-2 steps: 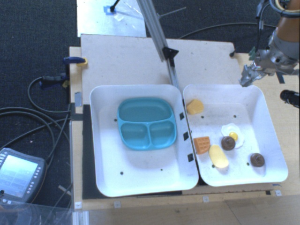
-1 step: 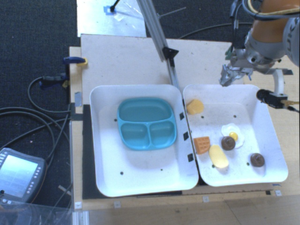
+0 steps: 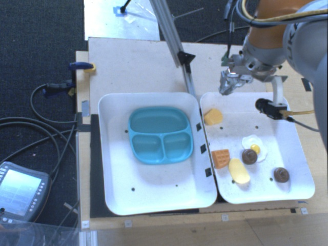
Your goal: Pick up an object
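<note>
**Robot gripper poised above the back of the toy-food bin**

While nothing has yet been lifted, the grey KUKA arm with its orange band (image 3: 279, 6) reaches in from the right, and its two-finger metal gripper (image 3: 228, 84) hangs over the far rim of the right-hand shallow white bin (image 3: 302, 152). Whether its fingers are apart or together cannot be told from this angle; nothing is seen between them.

All places below are given relative to that right bin. Inside it, near its back left corner and just below the gripper, lies a yellow-orange wedge of toy cheese (image 3: 213, 117), the nearest candidate for a pick. Toward its front left sit an orange waffle-textured square (image 3: 221, 158) and, just beside that, a pale yellow oval toy (image 3: 239, 170). At its middle lies a white toy fried egg (image 3: 255, 148) with a small brown round piece (image 3: 249, 156) touching it; a second brown round piece (image 3: 281, 175) sits near its front right.

To its left stands the second white bin (image 3: 115, 188), holding a teal plastic divided plate (image 3: 160, 135), probably set there as a drop-off spot.
</note>
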`<state>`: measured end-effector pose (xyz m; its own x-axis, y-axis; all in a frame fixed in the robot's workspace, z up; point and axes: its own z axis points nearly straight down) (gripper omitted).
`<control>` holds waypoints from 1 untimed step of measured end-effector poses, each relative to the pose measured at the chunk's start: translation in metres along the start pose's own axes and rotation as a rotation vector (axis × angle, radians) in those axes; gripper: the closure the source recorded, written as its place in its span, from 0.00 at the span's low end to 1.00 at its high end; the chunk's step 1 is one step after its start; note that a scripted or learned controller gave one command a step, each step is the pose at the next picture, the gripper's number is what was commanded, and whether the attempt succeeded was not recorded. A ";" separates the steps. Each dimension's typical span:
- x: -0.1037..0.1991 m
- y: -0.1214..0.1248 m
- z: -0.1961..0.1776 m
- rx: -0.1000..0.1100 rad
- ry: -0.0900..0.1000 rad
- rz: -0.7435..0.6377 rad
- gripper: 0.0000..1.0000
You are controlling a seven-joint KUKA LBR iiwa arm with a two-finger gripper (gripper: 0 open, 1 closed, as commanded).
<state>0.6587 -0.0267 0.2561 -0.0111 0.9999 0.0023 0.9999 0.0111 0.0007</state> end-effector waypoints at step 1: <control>0.057 0.005 0.014 0.000 0.000 0.000 1.00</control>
<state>0.6632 0.0301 0.2422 -0.0113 0.9999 0.0022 0.9999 0.0113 0.0006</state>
